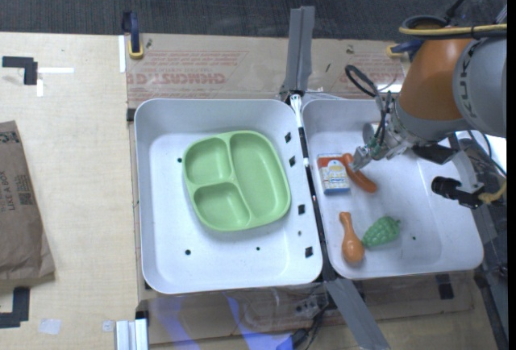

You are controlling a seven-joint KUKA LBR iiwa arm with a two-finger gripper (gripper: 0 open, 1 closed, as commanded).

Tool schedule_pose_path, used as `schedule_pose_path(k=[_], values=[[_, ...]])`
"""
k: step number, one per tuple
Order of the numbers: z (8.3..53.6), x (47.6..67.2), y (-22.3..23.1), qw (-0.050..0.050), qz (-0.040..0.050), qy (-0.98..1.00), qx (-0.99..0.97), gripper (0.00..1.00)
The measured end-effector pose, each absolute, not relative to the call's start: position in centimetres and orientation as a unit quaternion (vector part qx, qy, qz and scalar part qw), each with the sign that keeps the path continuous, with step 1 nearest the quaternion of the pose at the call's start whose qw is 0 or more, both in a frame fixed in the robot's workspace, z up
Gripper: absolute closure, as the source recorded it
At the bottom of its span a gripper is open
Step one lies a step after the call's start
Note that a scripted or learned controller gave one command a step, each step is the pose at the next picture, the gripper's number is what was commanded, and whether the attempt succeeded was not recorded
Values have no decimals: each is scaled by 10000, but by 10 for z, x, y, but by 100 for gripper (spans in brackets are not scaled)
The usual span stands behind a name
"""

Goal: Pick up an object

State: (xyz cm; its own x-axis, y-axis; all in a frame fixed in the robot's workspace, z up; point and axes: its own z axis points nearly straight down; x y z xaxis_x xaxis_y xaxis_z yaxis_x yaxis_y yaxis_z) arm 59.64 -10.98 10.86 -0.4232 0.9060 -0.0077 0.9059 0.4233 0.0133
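My gripper (364,156) hangs low over the right bin (435,252), its tip right above an orange carrot-shaped toy (360,177). A small box with an orange and white label (333,175) lies just left of that toy. Nearer the front lie an orange pear-shaped toy (351,239) and a green bumpy toy (381,231), side by side. I see nothing held between the fingers.
The left bin (161,179) holds a green three-compartment plate (237,179). A grey divider (300,50) runs between the bins at the back. A brown paper bag (20,203) lies on the bench at far left.
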Motion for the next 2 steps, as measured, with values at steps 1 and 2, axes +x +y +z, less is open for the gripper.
schedule_pose_path(k=[1,2], values=[[108,596,-110,58,31,8435,5372,0],[97,582,-113,45,34,8293,5588,0]])
